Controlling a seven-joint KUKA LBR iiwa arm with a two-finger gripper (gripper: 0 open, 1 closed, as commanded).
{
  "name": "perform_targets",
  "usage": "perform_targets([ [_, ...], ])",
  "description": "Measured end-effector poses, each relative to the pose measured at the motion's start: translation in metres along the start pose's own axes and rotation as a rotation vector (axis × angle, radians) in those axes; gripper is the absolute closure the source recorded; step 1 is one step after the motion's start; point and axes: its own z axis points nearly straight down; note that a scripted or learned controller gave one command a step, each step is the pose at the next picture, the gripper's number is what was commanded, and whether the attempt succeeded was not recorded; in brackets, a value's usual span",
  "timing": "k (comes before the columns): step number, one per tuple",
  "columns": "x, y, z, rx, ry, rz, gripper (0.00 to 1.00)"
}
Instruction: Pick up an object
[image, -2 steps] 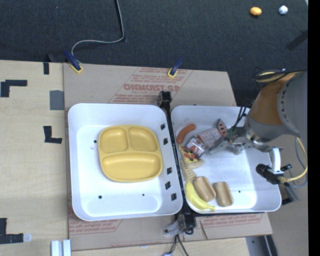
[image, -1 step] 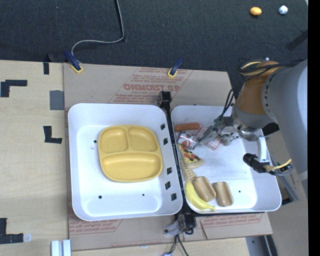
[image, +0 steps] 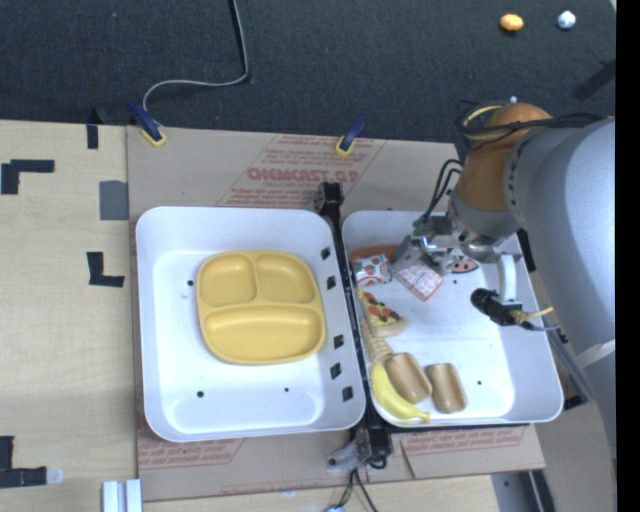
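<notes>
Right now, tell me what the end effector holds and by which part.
Cannot be told: the end effector sits over a small packet in the right bin, its grip hidden.

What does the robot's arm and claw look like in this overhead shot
The arm is bulky, rounded and light grey, with an orange band above the wrist. Thin dark cables loop beside the band. The claw is a small metallic grey assembly at the arm's end.

snack packet (image: 421, 281) | white/red, tilted | rt bin (image: 520, 400), upper-mid, under pincer (image: 425, 250)
</notes>
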Motion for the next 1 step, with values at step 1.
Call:
perform_targets([
  [1, 0.0256, 0.0230, 0.0011, 0.006, 0.005, -0.001, 0.00],
])
